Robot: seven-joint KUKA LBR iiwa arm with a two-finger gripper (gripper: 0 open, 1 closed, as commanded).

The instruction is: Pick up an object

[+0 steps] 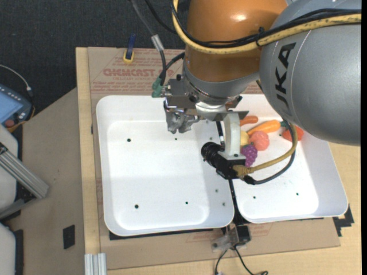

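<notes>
Carrot point(268, 126) long axis runs left-right in rt bin point(321, 205); end effector point(179, 124) state unclear.

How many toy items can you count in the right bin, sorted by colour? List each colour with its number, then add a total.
Orange: 2, a carrot-like piece and a thin one
Pink-red: 1
Purple: 1, the grape bunch
Yellow: 1, partly hidden
Red: 1, partly hidden by the arm
Total: 6 visible; the arm may hide more.
</notes>
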